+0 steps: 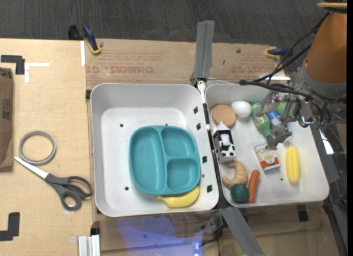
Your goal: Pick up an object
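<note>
- At twelve o'clock we see dark grey carpet floor.
- At nine o'clock, a pale wooden bench holds scissors and a tape roll.

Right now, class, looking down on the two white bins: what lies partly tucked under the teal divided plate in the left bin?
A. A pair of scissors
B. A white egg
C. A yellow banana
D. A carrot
C: the yellow banana pokes out from beneath the front edge of the teal divided plate in the left bin.

A divided tray lies in the left bin, scissors outside.
</note>
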{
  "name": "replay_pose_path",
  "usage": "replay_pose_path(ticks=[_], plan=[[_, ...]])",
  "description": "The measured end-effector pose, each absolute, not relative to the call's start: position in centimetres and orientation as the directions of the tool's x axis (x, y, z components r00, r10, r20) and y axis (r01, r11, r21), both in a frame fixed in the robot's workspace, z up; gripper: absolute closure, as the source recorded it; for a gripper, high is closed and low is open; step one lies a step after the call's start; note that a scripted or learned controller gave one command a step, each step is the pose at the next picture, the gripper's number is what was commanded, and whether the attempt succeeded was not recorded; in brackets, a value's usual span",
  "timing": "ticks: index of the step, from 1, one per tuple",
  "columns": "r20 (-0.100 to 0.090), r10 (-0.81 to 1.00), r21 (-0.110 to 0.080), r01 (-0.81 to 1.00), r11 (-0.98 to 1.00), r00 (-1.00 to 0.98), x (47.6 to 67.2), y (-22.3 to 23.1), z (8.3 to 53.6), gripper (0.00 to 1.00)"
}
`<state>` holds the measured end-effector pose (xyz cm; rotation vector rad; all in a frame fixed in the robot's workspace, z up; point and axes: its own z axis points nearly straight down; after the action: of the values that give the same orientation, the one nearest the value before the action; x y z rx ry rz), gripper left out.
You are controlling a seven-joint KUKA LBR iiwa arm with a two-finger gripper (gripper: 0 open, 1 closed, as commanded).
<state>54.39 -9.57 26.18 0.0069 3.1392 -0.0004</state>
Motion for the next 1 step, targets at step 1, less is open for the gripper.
replay_pose_path(ticks=[1], plan=[[-0.002,0.103,0.0,0.103,0.995,-0.995,60.45,-11.87,16.54,0.0]])
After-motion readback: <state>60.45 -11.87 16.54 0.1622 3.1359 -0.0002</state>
